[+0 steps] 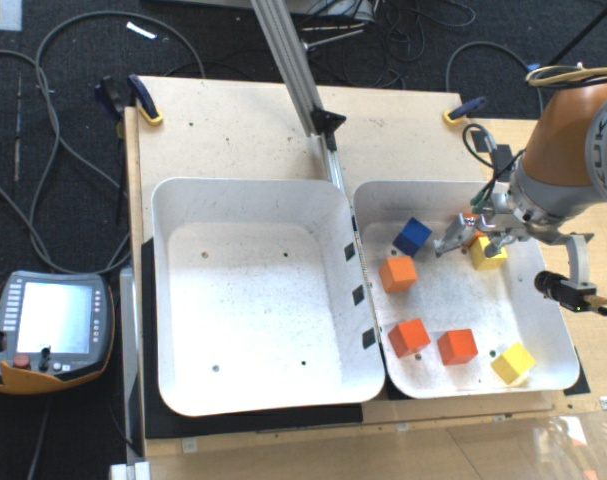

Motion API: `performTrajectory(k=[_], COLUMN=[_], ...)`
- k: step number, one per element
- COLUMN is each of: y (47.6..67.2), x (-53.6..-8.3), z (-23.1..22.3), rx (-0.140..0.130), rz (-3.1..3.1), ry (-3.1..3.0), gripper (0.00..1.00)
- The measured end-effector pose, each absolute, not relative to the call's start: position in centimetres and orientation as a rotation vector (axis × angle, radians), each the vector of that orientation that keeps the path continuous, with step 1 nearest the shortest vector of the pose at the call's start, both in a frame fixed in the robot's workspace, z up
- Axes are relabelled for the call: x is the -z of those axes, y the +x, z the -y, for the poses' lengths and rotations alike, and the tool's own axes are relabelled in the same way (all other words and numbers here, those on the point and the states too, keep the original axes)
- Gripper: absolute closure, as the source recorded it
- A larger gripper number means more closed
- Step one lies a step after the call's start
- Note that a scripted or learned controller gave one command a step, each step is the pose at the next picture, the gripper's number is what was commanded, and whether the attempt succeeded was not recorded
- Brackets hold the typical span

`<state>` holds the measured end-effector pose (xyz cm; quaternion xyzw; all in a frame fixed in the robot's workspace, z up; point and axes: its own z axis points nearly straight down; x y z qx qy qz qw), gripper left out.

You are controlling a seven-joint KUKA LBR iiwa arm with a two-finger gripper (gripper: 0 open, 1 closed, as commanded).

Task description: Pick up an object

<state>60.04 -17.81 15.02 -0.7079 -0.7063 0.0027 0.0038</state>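
Observation:
My gripper (471, 240) hangs over the back of the right bin (553, 313), reaching in from the right, and it looks open. One grey finger (449, 240) sticks out to the left. A yellow cube (488, 255) sits just right of that finger, partly under the wrist, with a gap between them. A blue cube (413, 235) lies left of the gripper and an orange cube (399, 273) sits below it. Nearer the front are two more orange cubes (410, 336) (457, 346) and a second yellow cube (512, 363).
The left bin (183, 268) adjoins the right one along a shared wall. A slanted metal bar (288, 53) comes down from the back to the bins' divide. A teach pendant (48, 328) lies off the bench at left.

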Motion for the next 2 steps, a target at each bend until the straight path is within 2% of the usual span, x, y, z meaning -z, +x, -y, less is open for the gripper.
performTrajectory(k=[1,2], y=[63.96,64.04], x=[-11.22,-12.1], z=[20.69,20.74], rx=[0.001,0.001], rz=[2.223,2.225], ry=[-2.222,-2.223], gripper=[0.0,1.0])
